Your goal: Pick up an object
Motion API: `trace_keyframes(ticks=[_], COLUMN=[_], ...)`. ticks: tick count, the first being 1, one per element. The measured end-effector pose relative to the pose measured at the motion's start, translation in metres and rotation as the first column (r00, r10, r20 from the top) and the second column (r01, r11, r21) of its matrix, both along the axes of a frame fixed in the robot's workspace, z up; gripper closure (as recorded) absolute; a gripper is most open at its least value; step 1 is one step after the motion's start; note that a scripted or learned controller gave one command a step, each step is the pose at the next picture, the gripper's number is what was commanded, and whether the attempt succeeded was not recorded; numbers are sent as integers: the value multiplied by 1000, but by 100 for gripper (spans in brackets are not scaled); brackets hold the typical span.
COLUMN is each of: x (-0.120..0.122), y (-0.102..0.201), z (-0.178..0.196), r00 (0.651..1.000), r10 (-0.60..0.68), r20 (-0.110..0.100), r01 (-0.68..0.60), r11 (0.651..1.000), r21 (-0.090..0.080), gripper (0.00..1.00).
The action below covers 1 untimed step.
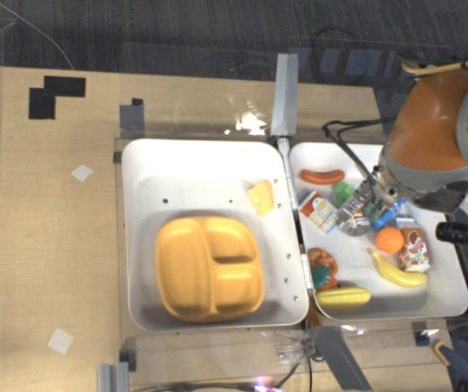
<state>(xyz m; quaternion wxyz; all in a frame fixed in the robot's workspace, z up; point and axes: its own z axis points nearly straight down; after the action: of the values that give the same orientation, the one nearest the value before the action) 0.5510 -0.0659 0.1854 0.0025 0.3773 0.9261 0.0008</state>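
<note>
Crowded right bin (454,300), claw (356,213) low among toys, near divider.

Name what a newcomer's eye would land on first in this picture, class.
The big yellow divided tray in the left bin stands out first. Next comes the arm's orange band above the right bin, where the hand hangs over bright toy food: hot dog, orange, banana.

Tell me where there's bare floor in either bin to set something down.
Left bin: bare strip along the far and left walls around the yellow divided tray, short of the yellow piece. Right bin: crowded; hot dog, carton, orange, banana, corn and the gripper leave small gaps.
</note>
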Motion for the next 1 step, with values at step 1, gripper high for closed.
trace_keyframes(ticks=[1], x=[0], y=[0], z=[0], r00=[1000], r10=[1], r20=[0], r01=[-1], r11=[1000], r21=[0], gripper=[0])
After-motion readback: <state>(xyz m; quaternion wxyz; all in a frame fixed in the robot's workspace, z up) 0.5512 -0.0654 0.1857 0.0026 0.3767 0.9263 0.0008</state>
